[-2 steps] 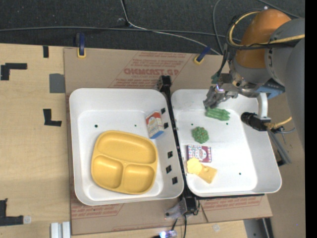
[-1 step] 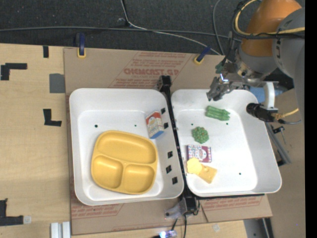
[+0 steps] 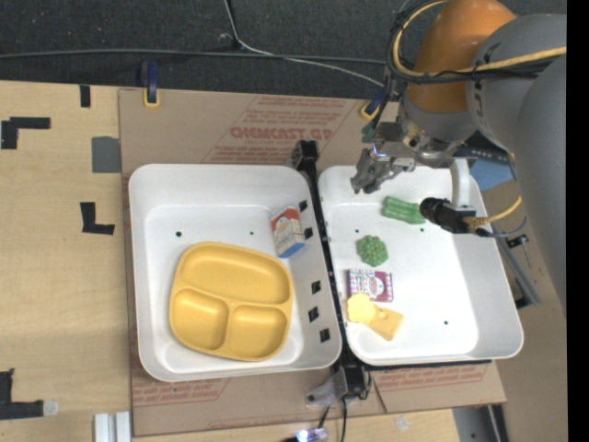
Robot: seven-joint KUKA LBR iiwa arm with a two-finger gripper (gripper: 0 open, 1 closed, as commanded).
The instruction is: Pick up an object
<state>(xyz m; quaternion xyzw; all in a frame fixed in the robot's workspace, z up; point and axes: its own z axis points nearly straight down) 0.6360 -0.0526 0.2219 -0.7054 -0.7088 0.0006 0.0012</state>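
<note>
Desk, right bin [image 3: 479, 330]: our claw [image 3: 366, 180] hangs empty, grip state indiscernible, near the green block [image 3: 401, 210]. We advise centring over it before descending.

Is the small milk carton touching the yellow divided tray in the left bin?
Apart. The camera view shows a strip of white bin floor between the milk carton, which lies against the bin's right wall, and the upper right rim of the yellow divided tray.
</note>
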